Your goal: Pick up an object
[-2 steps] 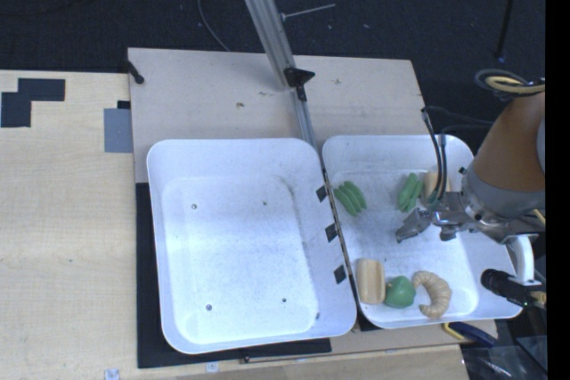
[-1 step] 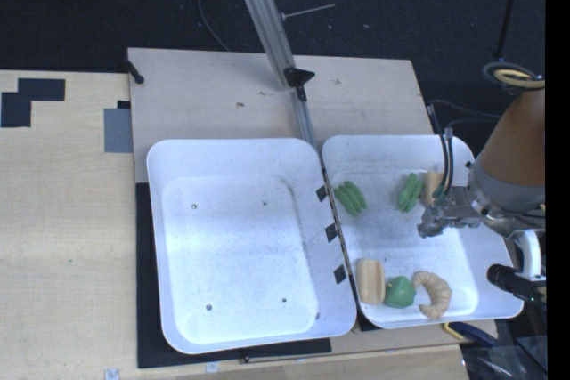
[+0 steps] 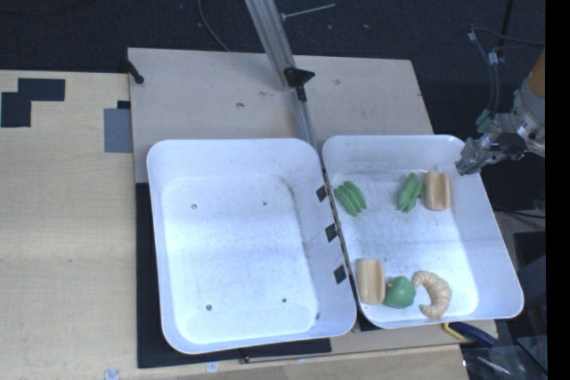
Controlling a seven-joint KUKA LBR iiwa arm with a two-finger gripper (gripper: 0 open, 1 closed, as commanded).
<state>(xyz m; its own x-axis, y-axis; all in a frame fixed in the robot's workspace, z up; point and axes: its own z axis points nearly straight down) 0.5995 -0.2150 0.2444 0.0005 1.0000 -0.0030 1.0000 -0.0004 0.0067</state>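
We see the gripper (image 3: 472,157) at the far right rim of the right bin (image 3: 499,267), hanging over that edge near the bin's far right corner; we cannot tell its state, as it reads as a small dark blur, and nothing shows in its grasp. The arm (image 3: 534,107) enters just behind it from the right.

We count six objects, all in the right bin. Nearest the gripper, by the far right side, lies one tan bread-like piece (image 3: 435,190), and touching its left side one green piece (image 3: 409,192). Further left, close to the bin's left wall, lies a second green ribbed piece (image 3: 350,198). Along the near edge we find a second tan piece (image 3: 370,280) standing beside a round green object (image 3: 400,292), which touches one curved croissant-like pastry (image 3: 433,293). That makes two tan pieces, three green things and one pastry.

The left bin (image 3: 178,316) sits edge to edge with the right one, and three small dark clips (image 3: 329,231) mark the shared rim. A slanted metal rail (image 3: 272,31) runs from the far side of the bench (image 3: 71,227) down to where the bins meet, well apart from the gripper.

The middle of the right bin lies bare between the far group and the near group, giving free floor there; the near objects crowd close together by the near rim.
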